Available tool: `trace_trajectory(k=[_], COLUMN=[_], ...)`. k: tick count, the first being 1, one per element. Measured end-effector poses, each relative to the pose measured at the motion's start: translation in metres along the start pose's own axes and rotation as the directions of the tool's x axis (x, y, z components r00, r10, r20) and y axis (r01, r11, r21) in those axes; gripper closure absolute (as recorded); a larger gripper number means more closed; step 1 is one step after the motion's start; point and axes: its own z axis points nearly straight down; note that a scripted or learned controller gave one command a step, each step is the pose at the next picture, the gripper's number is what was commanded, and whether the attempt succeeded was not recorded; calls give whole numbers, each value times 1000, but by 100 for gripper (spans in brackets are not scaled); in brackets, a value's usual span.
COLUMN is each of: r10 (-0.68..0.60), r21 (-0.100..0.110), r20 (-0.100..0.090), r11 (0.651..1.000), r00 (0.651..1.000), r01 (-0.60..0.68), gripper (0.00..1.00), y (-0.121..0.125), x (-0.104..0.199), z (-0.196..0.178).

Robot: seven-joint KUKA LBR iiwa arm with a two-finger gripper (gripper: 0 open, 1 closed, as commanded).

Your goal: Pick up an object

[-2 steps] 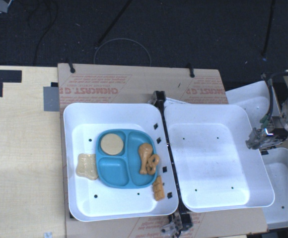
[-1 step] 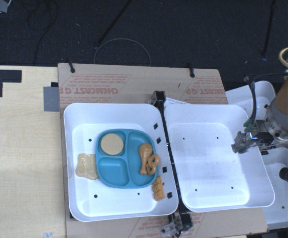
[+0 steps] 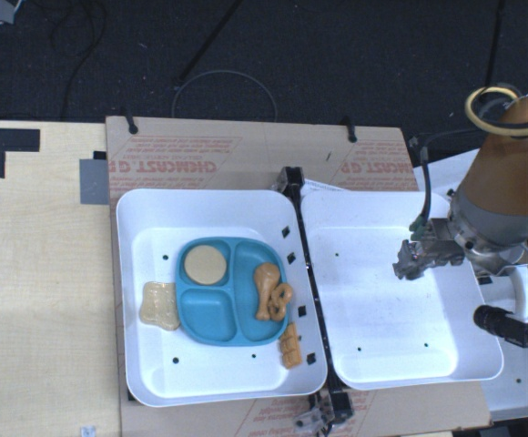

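- Gripper [image 3: 412, 264]: positioned over the right bin [image 3: 373, 353], near that bin's right side, carried by the arm [image 3: 496, 185] entering from the right.
- Fingers: a small dark cluster against the white bin floor; whether they stand wide or narrow cannot be told, and nothing can be made out between them.
- Left bin [image 3: 146, 371]: holds a blue divided tray [image 3: 218, 321] set near its centre.
- Round tan disc [image 3: 204, 264]: lies in the tray's upper-left compartment.
- Tan knobbly piece [image 3: 271, 291]: lies in the tray's right compartment, long axis running top to bottom.
- Pale beige block [image 3: 159, 305]: rests on the bin floor, touching the tray's left edge.
- Small orange-brown piece [image 3: 289, 346]: rests on the bin floor just beside the tray's lower-right corner, close to the divider between bins.
- All four objects sit in the left bin, well apart from the gripper.
- Desk [image 3: 36, 289]: light wood surface left of the bins.
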Motion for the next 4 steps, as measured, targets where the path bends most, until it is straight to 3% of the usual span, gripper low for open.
trace_trajectory(k=[1,3,4], r10=[0,0,0], r21=[1,2,1], r20=[0,1,2], r11=[1000,1000,1000], r00=[1000,1000,1000], r01=[0,0,0], gripper=[100,100,100], y=[3,-14,-3], x=[53,160,205], z=[15,28,30])
